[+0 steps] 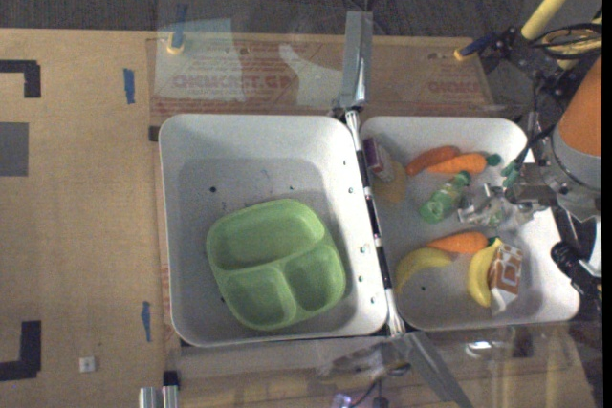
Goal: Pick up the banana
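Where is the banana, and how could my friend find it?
Look in the right white bin, at its front corner near the arm. The banana lies there, curved and yellow, between an orange carrot and a white packet. Its green tip separates it from the rounder yellow fruit.

I see my gripper [490, 202] over the right bin [564, 301], banana [481, 276] near that bin's front edge beside a snack packet [507, 274], green divided tray [277, 263] in the left bin [182, 205]

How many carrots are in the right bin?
2. One carrot lies near the bin's far wall, above the green bottle; the other carrot lies lower, beside the banana. More could be hidden under the gripper.
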Action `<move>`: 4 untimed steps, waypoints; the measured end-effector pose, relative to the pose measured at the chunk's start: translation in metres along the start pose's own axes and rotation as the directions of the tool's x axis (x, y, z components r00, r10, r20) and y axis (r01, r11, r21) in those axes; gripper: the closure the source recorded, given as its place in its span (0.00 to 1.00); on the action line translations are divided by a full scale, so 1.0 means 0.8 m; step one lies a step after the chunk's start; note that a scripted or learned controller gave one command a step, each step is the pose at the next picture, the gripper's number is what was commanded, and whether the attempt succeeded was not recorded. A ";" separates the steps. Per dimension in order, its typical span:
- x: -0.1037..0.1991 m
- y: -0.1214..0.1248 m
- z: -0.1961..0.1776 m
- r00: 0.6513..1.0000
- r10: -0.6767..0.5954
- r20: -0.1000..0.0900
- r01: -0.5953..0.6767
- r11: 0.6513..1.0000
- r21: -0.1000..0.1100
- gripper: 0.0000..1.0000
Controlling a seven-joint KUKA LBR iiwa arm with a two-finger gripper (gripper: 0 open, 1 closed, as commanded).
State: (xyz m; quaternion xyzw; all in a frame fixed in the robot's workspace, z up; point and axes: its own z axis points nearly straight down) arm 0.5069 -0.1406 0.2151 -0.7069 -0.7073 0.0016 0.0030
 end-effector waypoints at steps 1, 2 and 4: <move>0.000 0.000 0.000 1.000 0.000 0.000 0.000 1.000 0.000 0.00; -0.005 0.044 -0.025 0.999 0.034 0.001 -0.034 0.999 -0.003 0.00; 0.015 -0.034 0.065 0.998 0.059 0.001 -0.059 0.998 -0.001 0.00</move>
